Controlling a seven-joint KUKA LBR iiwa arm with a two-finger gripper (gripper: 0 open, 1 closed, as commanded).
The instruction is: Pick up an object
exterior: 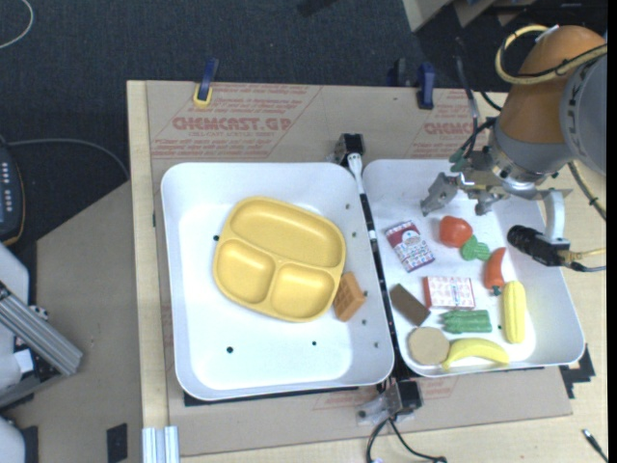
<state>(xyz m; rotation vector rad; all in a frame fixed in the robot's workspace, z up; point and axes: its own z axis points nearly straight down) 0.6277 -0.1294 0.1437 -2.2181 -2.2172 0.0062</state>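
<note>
My gripper (459, 197) hangs over the far part of the right bin (569, 302). Its fingers are spread open and nothing is between them. Just in front of it lie a red tomato (455, 230) and a small green piece (474, 250). A red and white box (409, 245) lies to their left. Nearer the front of the bin are a red pepper (496, 268), a yellow corn cob (514, 312), a patterned red box (448, 291), a brown block (409, 304), a green item (467, 322), a banana (475, 353) and a tan round cookie (428, 344).
The left bin (193, 336) holds a yellow divided plate (280, 258), with a brown cracker (349, 297) against the plate's right edge. A raised rim (371, 249) runs between the two bins. Clamps (203, 93) stand at the bench's far edge.
</note>
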